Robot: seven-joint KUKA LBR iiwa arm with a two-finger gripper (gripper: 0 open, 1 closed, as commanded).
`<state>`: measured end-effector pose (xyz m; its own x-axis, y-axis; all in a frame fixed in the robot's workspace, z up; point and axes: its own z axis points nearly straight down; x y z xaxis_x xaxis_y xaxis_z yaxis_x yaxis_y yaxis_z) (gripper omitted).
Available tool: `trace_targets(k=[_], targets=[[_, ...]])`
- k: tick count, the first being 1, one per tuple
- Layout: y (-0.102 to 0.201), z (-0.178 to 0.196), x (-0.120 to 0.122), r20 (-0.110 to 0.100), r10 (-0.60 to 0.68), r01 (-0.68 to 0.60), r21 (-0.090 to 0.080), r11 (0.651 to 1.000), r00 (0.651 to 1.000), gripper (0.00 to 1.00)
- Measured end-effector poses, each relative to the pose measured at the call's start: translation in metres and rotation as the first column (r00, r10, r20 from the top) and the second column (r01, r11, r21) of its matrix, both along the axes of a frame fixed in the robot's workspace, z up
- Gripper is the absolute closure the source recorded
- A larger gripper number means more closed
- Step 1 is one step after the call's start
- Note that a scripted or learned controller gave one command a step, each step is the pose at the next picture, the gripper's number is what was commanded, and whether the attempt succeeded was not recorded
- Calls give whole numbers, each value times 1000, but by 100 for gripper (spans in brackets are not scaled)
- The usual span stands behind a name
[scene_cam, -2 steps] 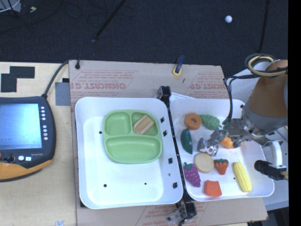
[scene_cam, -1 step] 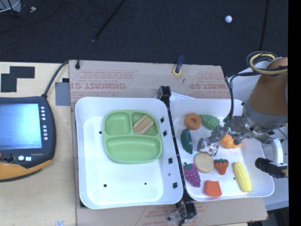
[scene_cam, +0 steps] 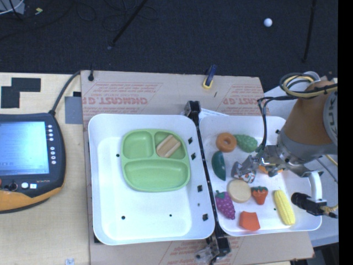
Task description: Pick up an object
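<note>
- Grey arm (scene_cam: 309, 131) is reaching into the right bin (scene_cam: 276, 225); the gripper (scene_cam: 245, 170) is hovering above the toy food.
- Jaw state is not resolving at this scale; cannot tell.
- Candidate objects are lying beneath: beige round slice (scene_cam: 239, 191), strawberry (scene_cam: 259, 194), dark green vegetable (scene_cam: 219, 165).
- Nothing is visibly lifted; the pick is judged pending.

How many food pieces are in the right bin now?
7: donut, light green piece, dark green piece, round cracker, grapes, strawberry, corn; plus an orange block. The gripper may hide more.
</note>
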<state>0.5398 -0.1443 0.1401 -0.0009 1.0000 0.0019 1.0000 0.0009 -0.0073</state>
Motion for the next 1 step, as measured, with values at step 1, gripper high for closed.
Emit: trace_targets(k=[1], targets=[[2,-53,0,2,1,-1,0,1000,1000,0]])
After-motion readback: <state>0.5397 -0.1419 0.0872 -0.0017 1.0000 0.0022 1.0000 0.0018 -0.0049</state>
